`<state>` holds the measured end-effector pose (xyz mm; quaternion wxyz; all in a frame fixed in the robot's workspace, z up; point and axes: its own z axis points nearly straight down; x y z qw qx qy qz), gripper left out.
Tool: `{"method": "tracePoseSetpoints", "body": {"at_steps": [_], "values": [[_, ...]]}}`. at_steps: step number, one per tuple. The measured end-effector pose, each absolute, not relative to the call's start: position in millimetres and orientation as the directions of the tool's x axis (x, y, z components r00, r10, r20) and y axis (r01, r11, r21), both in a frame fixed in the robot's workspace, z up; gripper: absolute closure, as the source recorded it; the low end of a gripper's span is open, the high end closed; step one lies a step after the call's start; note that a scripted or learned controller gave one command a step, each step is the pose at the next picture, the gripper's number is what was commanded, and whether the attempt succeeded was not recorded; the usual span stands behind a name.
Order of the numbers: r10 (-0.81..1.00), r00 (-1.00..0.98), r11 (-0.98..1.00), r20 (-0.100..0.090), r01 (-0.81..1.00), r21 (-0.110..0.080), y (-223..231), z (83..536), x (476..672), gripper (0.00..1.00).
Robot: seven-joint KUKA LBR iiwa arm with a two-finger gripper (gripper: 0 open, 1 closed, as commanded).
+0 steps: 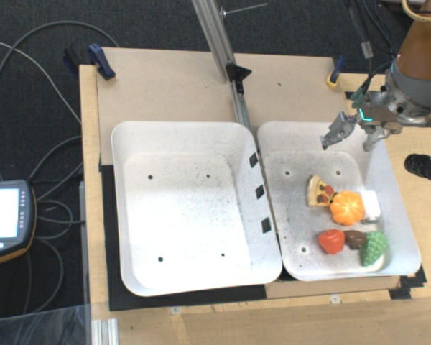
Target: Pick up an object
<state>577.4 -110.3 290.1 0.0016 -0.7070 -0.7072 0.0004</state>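
Note:
The right bin (302, 149) holds a cluster of toy food in its near right part: a pizza slice (319, 191), an orange pumpkin (347, 207), a white block (370, 205), a red tomato (331, 241), a brown piece (355, 238) and green grapes (374, 249). My gripper (356, 133) hangs above the far right corner of that bin, well above and behind the food. Its two fingers (337, 131) are spread apart with nothing between them.
The left bin (129, 149) lies beside the right one. A slanted metal pole (214, 31) runs down to the gap between the bins. Blue clamps (100, 61) hold the board at the back. A tablet (6, 218) and cables lie at the left.

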Motion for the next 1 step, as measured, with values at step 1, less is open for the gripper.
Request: {"method": "tracePoseSetpoints", "body": {"at_steps": [1], "values": [[1.0, 0.001, -0.001, 0.002, 1.0, -0.008, -114.3, 228.4, 573.7, 0.0]]}}
